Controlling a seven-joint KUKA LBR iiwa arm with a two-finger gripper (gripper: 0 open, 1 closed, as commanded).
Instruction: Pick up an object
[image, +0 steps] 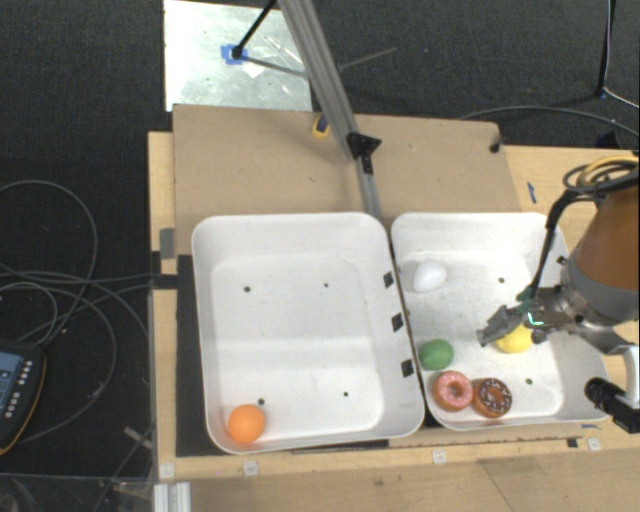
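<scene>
My gripper hangs low in the right bin, reaching in from the right, directly at a yellow round object that peeks out beneath it. A green ball lies to its left. A pink frosted donut and a brown chocolate donut rest near the bin's front wall. A white egg-shaped object sits toward the back left of that bin. An orange ball lies in the front left corner of the left bin.
A grey pole slants from the top down to the gap between the bins. Cables loop over the arm at the right. Brown board lies behind the bins.
</scene>
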